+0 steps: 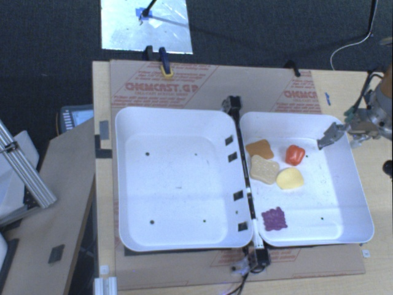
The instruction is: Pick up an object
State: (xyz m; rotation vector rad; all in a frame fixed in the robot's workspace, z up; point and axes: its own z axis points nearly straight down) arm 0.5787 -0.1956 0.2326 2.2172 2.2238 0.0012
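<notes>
I can't tell how my gripper's (328, 136) fingers stand; it's too small at the right bin's (353, 165) upper right rim. I judge this the approach step. Next I need to move left and down onto the red object (295, 154), probably a toy tomato, near it.

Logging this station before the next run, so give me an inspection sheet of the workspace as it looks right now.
Surface: bench bearing left bin and right bin, side by side.
Job's things: in the right bin, orange piece, red piece, beige piece, yellow piece, purple piece.
Clutter: nothing seen.
Grippers: gripper over the right bin's upper right rim, holding nothing seen.
Cables: white cable beyond the bench.
Surroundings: shiny sheet, dark floor.
</notes>
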